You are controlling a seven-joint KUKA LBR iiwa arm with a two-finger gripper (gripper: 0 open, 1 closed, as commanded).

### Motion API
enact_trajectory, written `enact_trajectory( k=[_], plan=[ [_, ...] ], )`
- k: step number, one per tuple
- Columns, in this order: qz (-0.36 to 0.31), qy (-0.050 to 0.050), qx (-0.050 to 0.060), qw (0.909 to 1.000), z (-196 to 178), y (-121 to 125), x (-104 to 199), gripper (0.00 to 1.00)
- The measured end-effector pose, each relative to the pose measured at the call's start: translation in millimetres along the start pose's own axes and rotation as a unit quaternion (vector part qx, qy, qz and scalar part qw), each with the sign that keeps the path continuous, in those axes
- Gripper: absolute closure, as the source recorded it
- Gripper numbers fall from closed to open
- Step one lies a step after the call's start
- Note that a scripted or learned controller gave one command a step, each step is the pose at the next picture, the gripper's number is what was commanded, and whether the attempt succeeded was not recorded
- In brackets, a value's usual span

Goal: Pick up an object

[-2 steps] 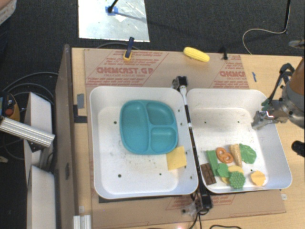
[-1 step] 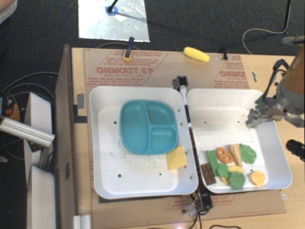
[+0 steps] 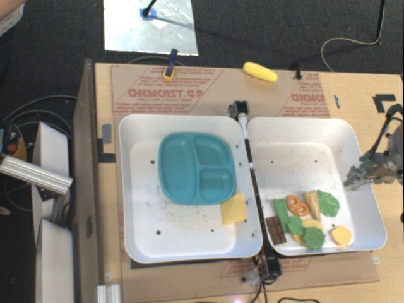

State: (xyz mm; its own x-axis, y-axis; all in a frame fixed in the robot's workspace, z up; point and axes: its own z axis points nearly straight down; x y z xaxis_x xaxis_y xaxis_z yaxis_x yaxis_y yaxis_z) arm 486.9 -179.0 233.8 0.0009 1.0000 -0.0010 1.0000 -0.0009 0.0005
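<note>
Red "CHEMCAST GP" lettering ran across the worktop. The fingers sat at the right bin's right edge; toy food lay near.

The gripper hangs low, pointing down and leftward. Behind it, the wrist rises toward the right.

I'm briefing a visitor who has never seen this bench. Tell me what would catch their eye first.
First the teal divided plate in the left bin, a yellow square touching its corner. Next the heap of toy food in the right bin's near corner. The tool sits at that bin's right rim.
</note>
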Motion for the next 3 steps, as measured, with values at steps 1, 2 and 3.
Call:
enact_trajectory(
  k=[1,2,3],
  plan=[
    [-0.003,0.000,-0.002,1.0000,29.5,49.3,10.1,1.00],
    [-0.003,0.000,-0.001,1.0000,33.1,70.0,35.6,1.00],
    [-0.002,0.000,-0.001,1.0000,33.2,69.2,34.6,0.00]
  ],
)
